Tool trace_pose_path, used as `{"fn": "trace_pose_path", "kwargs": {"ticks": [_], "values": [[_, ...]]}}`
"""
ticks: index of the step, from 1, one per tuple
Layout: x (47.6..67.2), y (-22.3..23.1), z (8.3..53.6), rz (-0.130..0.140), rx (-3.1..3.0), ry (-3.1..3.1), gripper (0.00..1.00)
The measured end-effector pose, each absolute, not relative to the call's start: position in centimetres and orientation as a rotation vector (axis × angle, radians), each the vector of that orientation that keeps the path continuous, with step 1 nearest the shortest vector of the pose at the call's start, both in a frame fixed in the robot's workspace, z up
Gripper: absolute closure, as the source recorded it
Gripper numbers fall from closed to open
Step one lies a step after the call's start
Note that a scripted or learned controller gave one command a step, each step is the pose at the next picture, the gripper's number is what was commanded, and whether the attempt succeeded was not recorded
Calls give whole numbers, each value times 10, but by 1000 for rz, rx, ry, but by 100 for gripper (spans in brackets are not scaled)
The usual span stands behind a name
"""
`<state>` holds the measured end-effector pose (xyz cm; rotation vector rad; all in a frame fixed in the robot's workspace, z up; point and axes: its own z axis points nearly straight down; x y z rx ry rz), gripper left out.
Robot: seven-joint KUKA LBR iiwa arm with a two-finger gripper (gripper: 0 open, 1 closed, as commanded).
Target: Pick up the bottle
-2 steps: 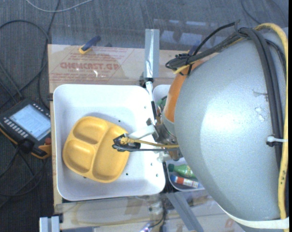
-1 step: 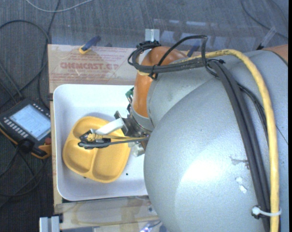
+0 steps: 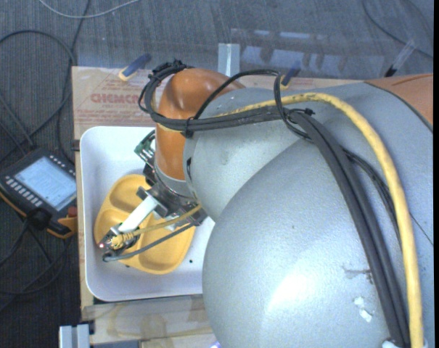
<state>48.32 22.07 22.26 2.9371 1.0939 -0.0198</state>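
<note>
The grey arm [image 3: 313, 216] with its orange band [image 3: 179, 133] reaches down into the left white bin [image 3: 96, 158] and covers most of the view. My gripper [image 3: 159, 194] hangs low over a yellow bowl-like thing [image 3: 157, 256] lying in the bin's near half. A pale bracket with a yellow cable slants across that yellow thing. A small dark green object [image 3: 144, 148] peeks out beside the orange band, and I cannot tell what it is. The arm hides the bin's right side and everything beyond it.
The bin rests on a cardboard sheet [image 3: 107, 96] with red lettering. An orange and black teach pendant [image 3: 38, 187] lies on the floor to the left, with cables looping around it. The bin's left wall stands close to the yellow thing.
</note>
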Motion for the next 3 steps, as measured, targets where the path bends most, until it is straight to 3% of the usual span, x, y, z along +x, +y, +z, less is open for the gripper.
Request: {"fn": "trace_pose_path", "kwargs": {"ticks": [1, 2, 3], "values": [[483, 220, 227, -41, 2930, 1093, 100], [483, 213, 218, -22, 2890, 1218, 100], [483, 223, 223, -23, 2855, 1297, 100]]}}
